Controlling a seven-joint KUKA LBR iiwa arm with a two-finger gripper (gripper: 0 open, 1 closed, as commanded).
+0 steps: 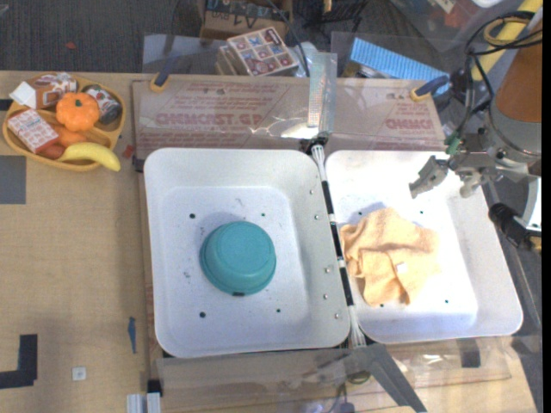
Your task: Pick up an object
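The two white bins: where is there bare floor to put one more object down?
Left bin: bare floor all around the upturned teal bowl, widest toward the far wall. Right bin: the yellow cloth crowds the side near the divider; the strip along its right wall is free, and the far part lies under the gripper.

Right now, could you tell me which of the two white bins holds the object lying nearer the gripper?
The right bin: its crumpled yellow cloth lies just below the open gripper, while the left bin holds an upturned teal bowl farther away.
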